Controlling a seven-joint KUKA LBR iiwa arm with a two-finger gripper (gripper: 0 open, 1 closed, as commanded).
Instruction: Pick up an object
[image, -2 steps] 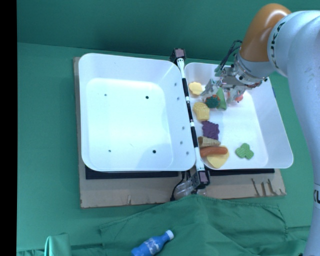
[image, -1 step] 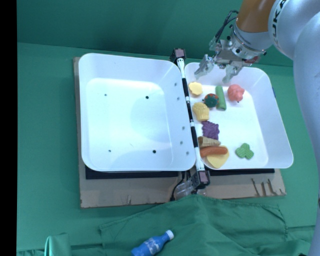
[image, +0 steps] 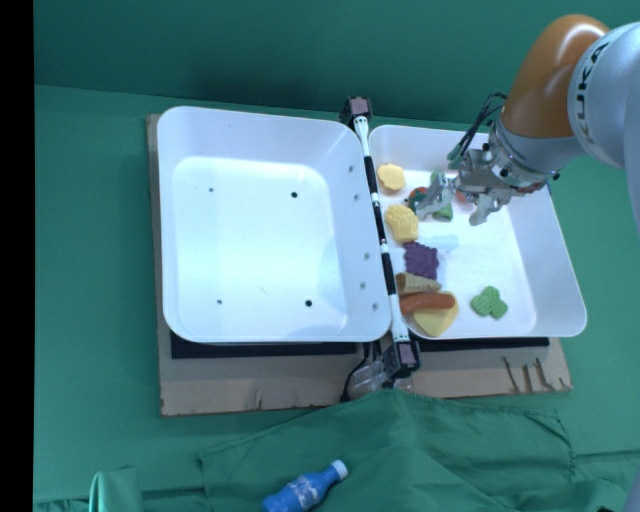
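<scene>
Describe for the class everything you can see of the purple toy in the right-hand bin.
The purple toy is a small, blocky, plastic-looking piece with a ridged or bumpy top, lying flat on the floor of the right bin, close to its left wall. A yellow piece sits just above it in the view, and an orange-brown piece lies against its lower edge.

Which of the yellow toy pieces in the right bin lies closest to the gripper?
The small round yellow piece at the bin's top left, just left of the gripper. The bigger yellow piece lies lower, and the yellow wedge sits at the near edge.
</scene>
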